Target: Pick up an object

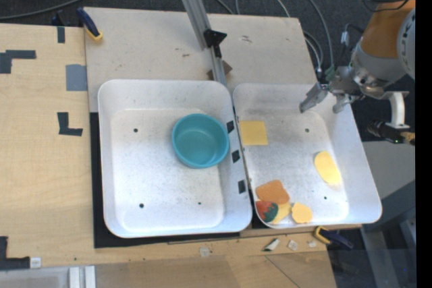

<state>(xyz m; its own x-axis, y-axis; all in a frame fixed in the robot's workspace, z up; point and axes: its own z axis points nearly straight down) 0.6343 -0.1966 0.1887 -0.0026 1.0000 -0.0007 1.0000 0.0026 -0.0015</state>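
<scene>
Bench, two bins: I log claw (pixel 326 99) spread, holding nothing; flat yellow square block (pixel 254 133) below-left looks light, stiff; pinch edges.

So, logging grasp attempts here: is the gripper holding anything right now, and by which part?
Nothing is held. The gripper hangs open over the right bin's upper edge, nothing between its fingers.

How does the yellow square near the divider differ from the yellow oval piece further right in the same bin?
The yellow square is flat with straight edges and corners; the yellow oval piece is rounded and elongated. The square lies by the bin's left wall, the oval toward its right side. Both are yellow, lie apart from the gripper, and rest in the right bin.
</scene>
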